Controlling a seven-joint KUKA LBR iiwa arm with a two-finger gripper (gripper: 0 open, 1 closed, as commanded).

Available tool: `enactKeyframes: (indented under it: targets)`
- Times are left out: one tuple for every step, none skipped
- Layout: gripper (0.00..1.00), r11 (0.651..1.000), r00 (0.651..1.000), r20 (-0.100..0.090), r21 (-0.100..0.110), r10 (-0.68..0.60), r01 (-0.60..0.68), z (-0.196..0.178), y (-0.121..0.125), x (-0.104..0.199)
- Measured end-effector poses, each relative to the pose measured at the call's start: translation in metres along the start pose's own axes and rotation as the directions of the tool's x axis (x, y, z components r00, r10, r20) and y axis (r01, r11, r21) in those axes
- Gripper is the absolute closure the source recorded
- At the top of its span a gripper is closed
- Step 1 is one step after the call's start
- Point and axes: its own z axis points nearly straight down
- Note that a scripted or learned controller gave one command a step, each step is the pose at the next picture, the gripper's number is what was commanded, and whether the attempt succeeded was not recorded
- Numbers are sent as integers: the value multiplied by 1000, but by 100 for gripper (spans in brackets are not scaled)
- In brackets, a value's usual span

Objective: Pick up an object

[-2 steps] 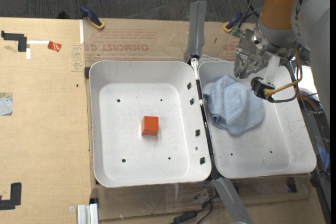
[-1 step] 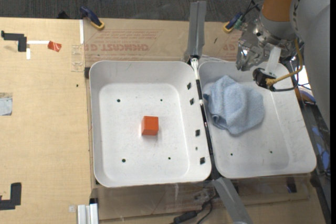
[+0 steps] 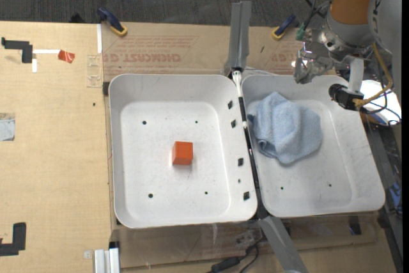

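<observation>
Orange cube (image 3: 183, 153) sits before cardboard (image 3: 160, 51) printed "CHEMCAST GP", upside down.

Robotics lab; clamped cardboard bench (image 3: 51, 137); twin white bins (image 3: 118, 156); cabling.

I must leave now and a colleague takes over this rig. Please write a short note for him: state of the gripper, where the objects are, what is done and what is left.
Gripper: above the back edge of the right bin, nothing visible between its fingers; open or shut cannot be judged.
Objects: an orange block lies near the middle of the left bin. A crumpled blue cloth lies in the left part of the right bin.
Done: no object picked up; both rest on the bin floors.
Left: choose one object, descend, grasp and lift. The cloth looks closer to the gripper.
</observation>
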Motion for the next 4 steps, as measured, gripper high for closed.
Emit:
enactKeyframes:
  targets:
    - [100, 965, 965, 0, 3, 262, -262, -12, -51, 8]
    - [100, 964, 964, 0, 2, 267, -267, 8, 0, -2]
    - [100, 856, 856, 1, 3, 518, -518, 5, -11, 0]
    - [100, 642, 642, 2, 3, 767, -767, -16, -46, 1]
